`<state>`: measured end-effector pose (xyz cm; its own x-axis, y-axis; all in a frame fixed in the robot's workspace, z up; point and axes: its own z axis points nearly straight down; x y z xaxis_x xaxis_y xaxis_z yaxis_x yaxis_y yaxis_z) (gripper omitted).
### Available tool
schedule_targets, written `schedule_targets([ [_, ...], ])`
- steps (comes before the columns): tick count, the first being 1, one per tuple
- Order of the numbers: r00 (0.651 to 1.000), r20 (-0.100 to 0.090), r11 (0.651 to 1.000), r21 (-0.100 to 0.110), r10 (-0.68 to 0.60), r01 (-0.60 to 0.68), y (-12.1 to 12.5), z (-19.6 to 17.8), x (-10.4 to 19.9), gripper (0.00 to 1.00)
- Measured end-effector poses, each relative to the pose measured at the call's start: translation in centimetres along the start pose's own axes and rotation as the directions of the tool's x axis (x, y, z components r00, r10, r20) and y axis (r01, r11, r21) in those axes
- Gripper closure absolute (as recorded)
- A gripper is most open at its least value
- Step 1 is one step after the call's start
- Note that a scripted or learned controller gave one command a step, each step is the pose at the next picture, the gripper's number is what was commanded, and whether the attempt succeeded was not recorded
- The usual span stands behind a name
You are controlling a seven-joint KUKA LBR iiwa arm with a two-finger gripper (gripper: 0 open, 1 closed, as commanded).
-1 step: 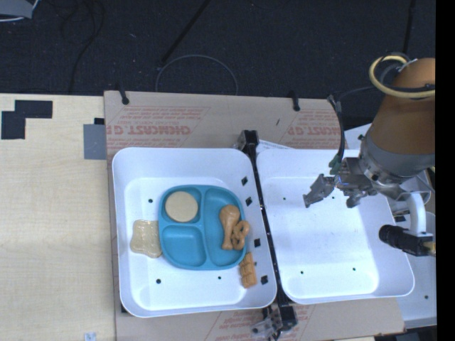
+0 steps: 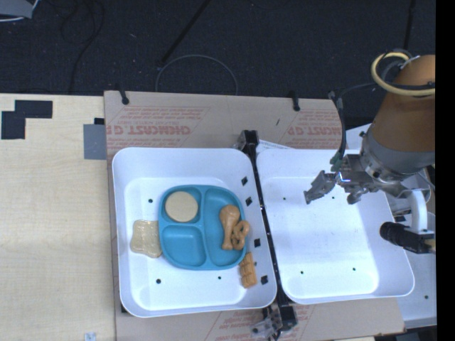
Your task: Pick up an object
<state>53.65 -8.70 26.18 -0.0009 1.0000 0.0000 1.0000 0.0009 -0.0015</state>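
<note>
A blue divided plate (image 2: 186,251) lies in the left bin (image 2: 135,165). A round tan disc (image 2: 180,206) sits in the plate's upper left compartment, and a knobbly brown piece (image 2: 232,226) in its right one. A pale beige piece (image 2: 146,238) rests against the plate's left edge. A small brown piece (image 2: 247,270) lies by its lower right corner. My gripper (image 2: 334,192) hangs over the upper part of the right bin (image 2: 334,261), far from all these objects. Its fingers (image 2: 316,190) stand open with nothing between them.
A black divider strip (image 2: 259,212) runs between the two bins. Both sit on brown cardboard (image 2: 185,119) on a light wooden bench. The arm's orange band (image 2: 405,116) looms over the right bin's far right corner, with cables around it.
</note>
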Motion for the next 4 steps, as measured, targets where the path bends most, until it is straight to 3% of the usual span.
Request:
schedule_targets([
  [3, 1.000, -0.002, 1.000, 0.007, 0.001, -0.001, 0.7, 17.5, -0.7, 0.00],
  [4, 1.000, -0.002, 1.000, 0.006, 0.008, -0.008, 0.7, 16.2, -0.9, 1.00],
])
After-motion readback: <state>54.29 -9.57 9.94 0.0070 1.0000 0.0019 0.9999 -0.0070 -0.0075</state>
